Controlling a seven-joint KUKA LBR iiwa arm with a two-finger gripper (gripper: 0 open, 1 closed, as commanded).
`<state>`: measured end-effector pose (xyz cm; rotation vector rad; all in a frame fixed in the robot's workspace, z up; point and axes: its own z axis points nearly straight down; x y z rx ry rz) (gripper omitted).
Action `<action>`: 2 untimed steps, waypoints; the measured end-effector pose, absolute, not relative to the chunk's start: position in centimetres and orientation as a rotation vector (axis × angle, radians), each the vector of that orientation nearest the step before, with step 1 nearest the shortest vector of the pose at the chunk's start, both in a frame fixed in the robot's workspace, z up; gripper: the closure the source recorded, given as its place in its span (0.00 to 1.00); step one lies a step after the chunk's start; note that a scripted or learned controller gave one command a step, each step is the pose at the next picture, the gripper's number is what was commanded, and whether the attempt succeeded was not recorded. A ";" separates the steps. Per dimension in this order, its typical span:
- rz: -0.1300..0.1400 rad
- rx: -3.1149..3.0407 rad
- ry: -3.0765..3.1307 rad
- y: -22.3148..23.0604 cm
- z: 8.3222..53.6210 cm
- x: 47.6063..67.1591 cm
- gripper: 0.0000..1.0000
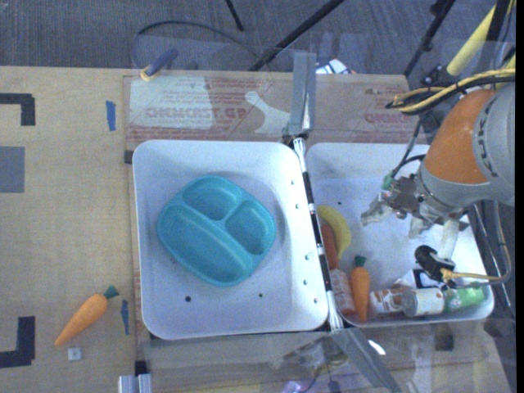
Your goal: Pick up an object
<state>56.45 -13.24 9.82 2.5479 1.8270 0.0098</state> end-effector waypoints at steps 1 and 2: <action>0.012 2.549 1.824 -13.3 10.8 56.5 1.00; 0.012 2.549 1.824 -13.3 10.8 56.5 0.00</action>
